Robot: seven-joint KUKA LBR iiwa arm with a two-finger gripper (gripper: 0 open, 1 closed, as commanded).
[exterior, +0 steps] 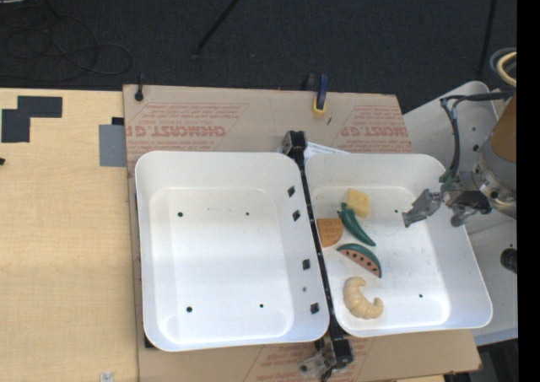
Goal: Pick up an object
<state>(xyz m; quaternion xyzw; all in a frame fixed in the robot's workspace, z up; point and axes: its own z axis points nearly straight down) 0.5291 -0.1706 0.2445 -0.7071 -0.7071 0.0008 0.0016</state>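
Note:
The right bin holds several small objects near its left side. A yellow cheese-like block lies at the back, with a green pepper-shaped piece just in front of it. An orange-brown piece lies against the divider. A watermelon slice sits below those, and a cream croissant is nearest the front. My gripper hovers at the bin's right side, well to the right of the objects, open, with nothing between its grey fingers.
The left bin stands beside the right one, joined by a black divider strip. Both rest on cardboard over a wooden bench. A blue and yellow clamp grips the cardboard's back edge.

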